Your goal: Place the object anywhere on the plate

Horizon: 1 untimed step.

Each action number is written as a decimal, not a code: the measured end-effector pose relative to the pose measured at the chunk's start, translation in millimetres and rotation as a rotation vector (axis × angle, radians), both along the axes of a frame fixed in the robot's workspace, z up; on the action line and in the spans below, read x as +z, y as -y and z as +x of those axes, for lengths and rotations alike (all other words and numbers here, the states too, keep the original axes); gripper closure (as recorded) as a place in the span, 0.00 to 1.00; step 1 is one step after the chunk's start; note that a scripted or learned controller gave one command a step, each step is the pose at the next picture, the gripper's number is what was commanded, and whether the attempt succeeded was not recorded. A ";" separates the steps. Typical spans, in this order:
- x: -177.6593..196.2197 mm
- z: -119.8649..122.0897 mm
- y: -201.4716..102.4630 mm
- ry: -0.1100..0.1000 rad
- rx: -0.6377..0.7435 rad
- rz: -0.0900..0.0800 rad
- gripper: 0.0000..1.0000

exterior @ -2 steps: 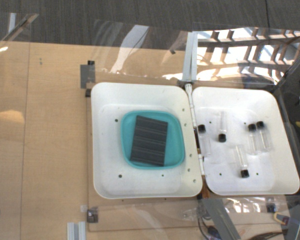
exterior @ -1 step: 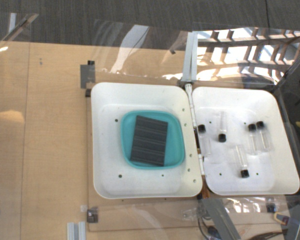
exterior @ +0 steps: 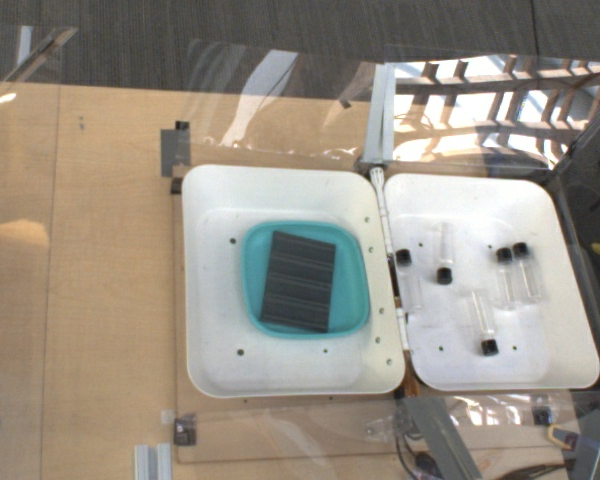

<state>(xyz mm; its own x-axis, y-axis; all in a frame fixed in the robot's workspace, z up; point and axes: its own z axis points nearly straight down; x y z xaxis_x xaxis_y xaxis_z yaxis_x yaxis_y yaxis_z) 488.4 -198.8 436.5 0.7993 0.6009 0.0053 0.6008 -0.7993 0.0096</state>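
Tabletop [exterior: 80,268]: pale wood, fills left half and btm of frame; we note a glossy clear sheet over it w/ glare streaks.
Left bin [exterior: 205,268]: white, shallow, rounded corners, centre of frame; touches the other bin along its right edge.
Right bin [exterior: 570,298]: white, same type, right of frame.
Plate [exterior: 252,268]: teal, rounded-square, lies flat in middle of left bin.
Object [exterior: 299,282]: dark grey ribbed rectangular block. We find it lying flat on the plate, approx. centred, long axis running top to btm of frame w/ slight tilt. Teal rim shows on all four sides, widest at left and right.
Object vs. task: rests wholly within plate outline, no overhang seen.
Vials [exterior: 479,318]: several small clear tubes w/ black caps, scattered in right bin, lying at mixed angles, most apart from each other; two lie close together at upper right of that bin.
Tool: we cannot tell whether open, closed or gripping anything.
Bracket [exterior: 175,150]: small dark fitting just beyond upper-left corner of left bin.
Metal frame [exterior: 480,78]: light-coloured lattice, upper right of frame, behind right bin; bright reflections on it.
Floor [exterior: 230,8]: dark ribbed surface across top of frame.
Lower right of frame: grey hardware and cables below right bin; too cropped for us to ID.
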 end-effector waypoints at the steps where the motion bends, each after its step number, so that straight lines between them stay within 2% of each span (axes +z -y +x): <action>1: -0.2 0.1 5.1 0.000 -0.164 0.002 0.00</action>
